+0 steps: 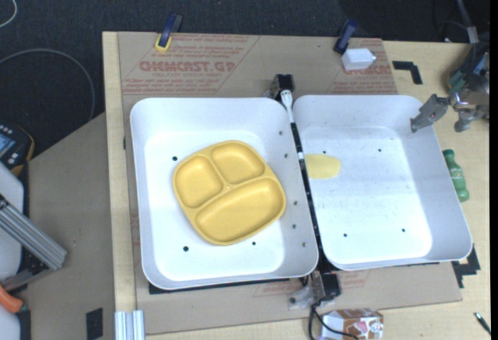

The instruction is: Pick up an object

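A yellow divided plate (228, 191) with three compartments lies in the middle of the left bin (148, 136). A small flat yellow piece (322, 166) rests at the left side of the right bin (389, 245), close to the wall between the bins. My gripper (445, 116) hovers at the right bin's far right corner, well away from both yellow things. It is open, its two grey fingers spread apart with nothing between them.
A green object (456, 173) lies outside the right bin along its right rim. A white block (358, 59) and blue clamps (167, 31) sit on the cardboard behind the bins. Cables and a small clamp (320, 292) are at the front edge.
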`<state>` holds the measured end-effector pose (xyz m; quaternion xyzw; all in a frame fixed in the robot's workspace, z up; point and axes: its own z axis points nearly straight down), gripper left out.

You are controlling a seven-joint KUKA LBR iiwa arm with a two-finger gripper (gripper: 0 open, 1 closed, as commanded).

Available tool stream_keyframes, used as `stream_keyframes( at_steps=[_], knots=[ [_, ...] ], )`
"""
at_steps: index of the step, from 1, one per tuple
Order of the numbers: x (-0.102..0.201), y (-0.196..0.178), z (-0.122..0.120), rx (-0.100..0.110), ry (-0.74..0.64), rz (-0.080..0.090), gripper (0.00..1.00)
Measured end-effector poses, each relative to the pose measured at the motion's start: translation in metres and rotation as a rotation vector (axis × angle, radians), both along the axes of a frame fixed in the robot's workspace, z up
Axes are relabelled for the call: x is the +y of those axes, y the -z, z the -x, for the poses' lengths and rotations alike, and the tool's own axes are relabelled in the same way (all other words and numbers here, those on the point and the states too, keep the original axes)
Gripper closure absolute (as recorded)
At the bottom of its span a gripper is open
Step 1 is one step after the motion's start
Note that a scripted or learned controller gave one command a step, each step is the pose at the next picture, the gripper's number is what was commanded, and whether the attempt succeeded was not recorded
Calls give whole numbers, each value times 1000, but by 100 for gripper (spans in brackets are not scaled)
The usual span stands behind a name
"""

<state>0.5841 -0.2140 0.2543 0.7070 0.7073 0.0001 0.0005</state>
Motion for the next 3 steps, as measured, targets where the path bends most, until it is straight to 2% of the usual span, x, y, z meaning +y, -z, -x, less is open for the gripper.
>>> stream_keyframes(
  at_steps=[1, 2, 3],
  knots=[
    [48, -107, 51, -4, -3, 0, 0],
    [52, -257, 70, -18, -2, 5, 0],
    [52, -258, 69, -5, -2, 4, 100]
  ],
)
